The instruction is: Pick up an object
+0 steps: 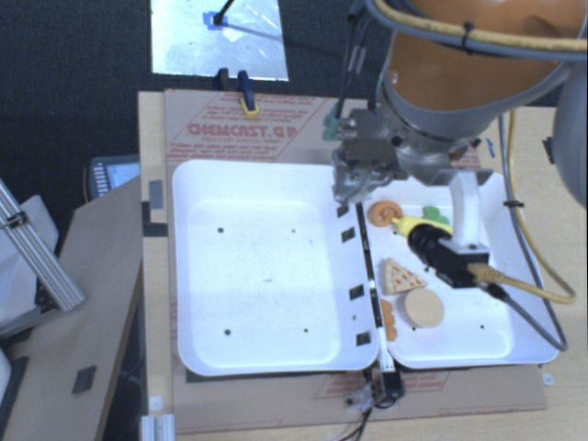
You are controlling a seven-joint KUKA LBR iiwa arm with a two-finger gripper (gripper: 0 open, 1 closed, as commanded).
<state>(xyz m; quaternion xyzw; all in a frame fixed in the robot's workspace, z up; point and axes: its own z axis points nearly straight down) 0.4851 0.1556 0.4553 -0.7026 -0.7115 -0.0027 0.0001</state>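
My gripper [353, 189] hangs over the far left corner of the right bin [487, 343], close to the divider between the two bins. Just right of it lies an orange toy piece [384, 213], and a yellow and green piece [430, 217] lies beyond that. A tan triangular slice [401, 277] and a round tan disc [424, 310] lie nearer the front. A small orange piece [388, 319] rests against the divider. Nothing shows between the gripper's tips.
The left bin [262, 274] is bare white plastic. A black unit with a yellow cable [447, 257] hangs from the arm over the right bin. Cardboard [241, 129] lies under both bins, and a shiny metal sheet [219, 26] sits at the back.
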